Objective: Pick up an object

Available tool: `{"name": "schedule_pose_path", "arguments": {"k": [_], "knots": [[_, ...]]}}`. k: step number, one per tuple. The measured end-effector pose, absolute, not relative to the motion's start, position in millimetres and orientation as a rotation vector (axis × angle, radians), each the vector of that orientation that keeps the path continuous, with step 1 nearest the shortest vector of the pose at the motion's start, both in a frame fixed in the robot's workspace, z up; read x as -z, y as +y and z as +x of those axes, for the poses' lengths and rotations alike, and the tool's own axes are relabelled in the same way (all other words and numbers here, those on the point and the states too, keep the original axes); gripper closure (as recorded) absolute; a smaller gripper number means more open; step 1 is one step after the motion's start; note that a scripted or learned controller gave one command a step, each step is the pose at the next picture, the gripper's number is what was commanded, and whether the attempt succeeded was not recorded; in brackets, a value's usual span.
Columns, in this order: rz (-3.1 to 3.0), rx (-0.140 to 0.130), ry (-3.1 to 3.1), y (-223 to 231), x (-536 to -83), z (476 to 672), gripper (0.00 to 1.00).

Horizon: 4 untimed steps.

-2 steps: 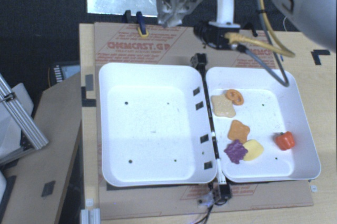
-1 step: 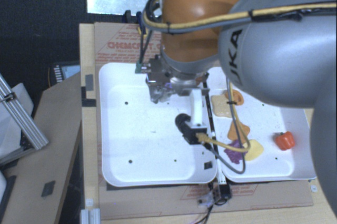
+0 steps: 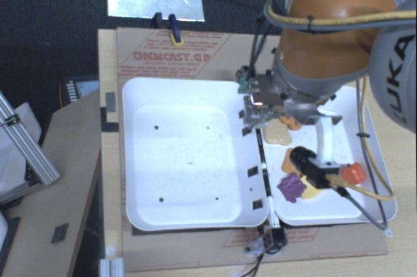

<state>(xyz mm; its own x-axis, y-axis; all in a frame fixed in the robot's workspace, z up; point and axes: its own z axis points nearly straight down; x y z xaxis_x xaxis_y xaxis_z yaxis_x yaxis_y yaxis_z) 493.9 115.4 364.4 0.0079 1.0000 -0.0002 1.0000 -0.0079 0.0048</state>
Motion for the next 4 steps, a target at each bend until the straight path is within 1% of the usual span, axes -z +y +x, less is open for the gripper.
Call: {"name": "schedule_pose_path", "arguments": {"k": [1,2,3,4], "knots": [[2.212,-0.019,2.223,129.1,-461.0,487.0,1.0],[2.207,-0.013,2.234,204.9,-510.0,486.0,1.0],[2.213,-0.011,2.224,235.7,-535.8,567.9,1.0],[2.23,0.023,2.221,180.4,-357.6,547.6,1.0]]}}
